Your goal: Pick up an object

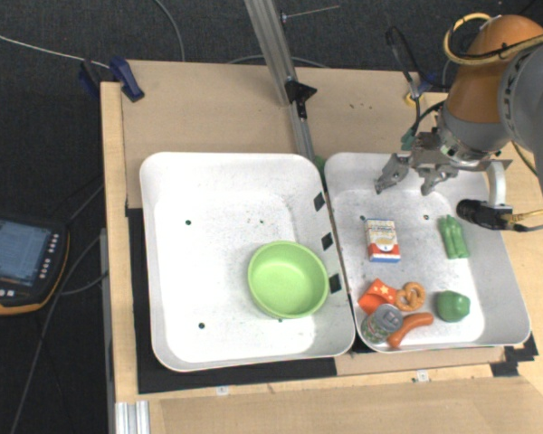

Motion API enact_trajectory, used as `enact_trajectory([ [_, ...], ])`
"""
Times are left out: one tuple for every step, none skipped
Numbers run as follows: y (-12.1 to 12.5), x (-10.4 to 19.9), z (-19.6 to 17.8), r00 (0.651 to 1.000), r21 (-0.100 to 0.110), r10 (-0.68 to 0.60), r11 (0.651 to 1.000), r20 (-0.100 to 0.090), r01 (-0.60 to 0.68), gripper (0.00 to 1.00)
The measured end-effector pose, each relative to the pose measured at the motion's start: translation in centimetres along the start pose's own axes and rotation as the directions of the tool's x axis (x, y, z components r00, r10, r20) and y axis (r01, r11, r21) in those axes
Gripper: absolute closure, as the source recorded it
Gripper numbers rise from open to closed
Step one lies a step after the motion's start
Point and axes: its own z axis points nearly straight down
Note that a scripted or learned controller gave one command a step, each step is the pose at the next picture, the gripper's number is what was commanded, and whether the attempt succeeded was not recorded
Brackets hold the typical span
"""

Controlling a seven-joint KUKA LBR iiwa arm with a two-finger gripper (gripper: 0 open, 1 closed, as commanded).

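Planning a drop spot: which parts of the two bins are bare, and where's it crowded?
Left bin: bare everywhere but the green bowl at its near right.
Right bin: bare strip between the gripper and the small carton, and between the carton and the green stick.
Crowded: near edge, with the orange piece, pretzel, sausage and green pepper.

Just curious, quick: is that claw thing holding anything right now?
Tool: open, holding nothing, above the right bin's far end.
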Motion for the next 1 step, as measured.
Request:
enact_trajectory([
  [-0.09, 0.04, 4.81, 1.0, 0.0, 0.0, 1.0, 0.0, 0.0, 0.0],
])
